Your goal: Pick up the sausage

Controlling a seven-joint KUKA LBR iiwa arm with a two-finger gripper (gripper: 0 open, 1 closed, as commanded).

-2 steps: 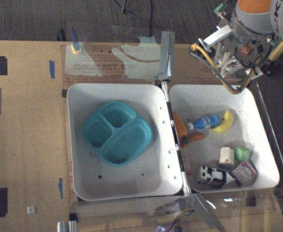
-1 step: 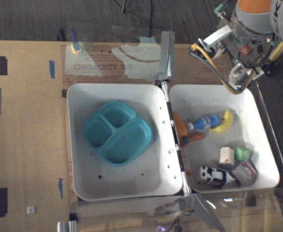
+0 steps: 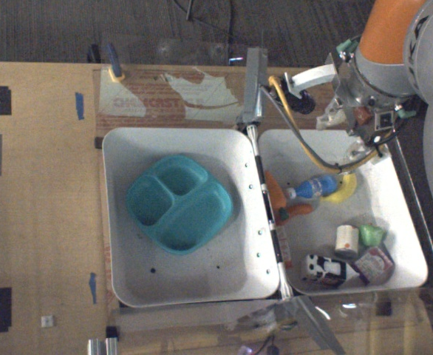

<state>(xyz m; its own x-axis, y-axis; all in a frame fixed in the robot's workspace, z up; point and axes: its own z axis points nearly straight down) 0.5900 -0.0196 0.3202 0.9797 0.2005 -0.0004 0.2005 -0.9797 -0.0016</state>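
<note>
Overhead view of the bench, read from left to right. The left bin [image 3: 120, 198] holds a teal divided tray [image 3: 178, 204] lying near its middle, tilted relative to the bin walls. The right bin [image 3: 405, 220] holds the loose items. Against its left wall lies an orange carrot-like piece [image 3: 274, 191], and just beside it, lower, a short reddish-brown piece that is judged to be the sausage [image 3: 298, 211]; the two appear to touch or nearly touch at the wall. To their right a small bottle with a blue cap [image 3: 312, 188] lies on its side, its end against a yellow banana [image 3: 343, 189]. Along the near wall sit a black-and-white cow figure [image 3: 326, 269], a small white cylinder [image 3: 346, 239], a green piece [image 3: 372, 234] and a dark-wrapped packet [image 3: 375, 263].

The arm's wrist and gripper [image 3: 368, 128] stand over the far right corner of the right bin, well apart from the sausage; how wide the claw stands cannot be told from this view, and nothing is seen in it.

Judged step: approach. The sausage lies crowded between wall, carrot and bottle, so a good descent likely comes from straight above, the fingers set across its short axis and clear of its neighbours, to avoid pinching the carrot instead.
</note>
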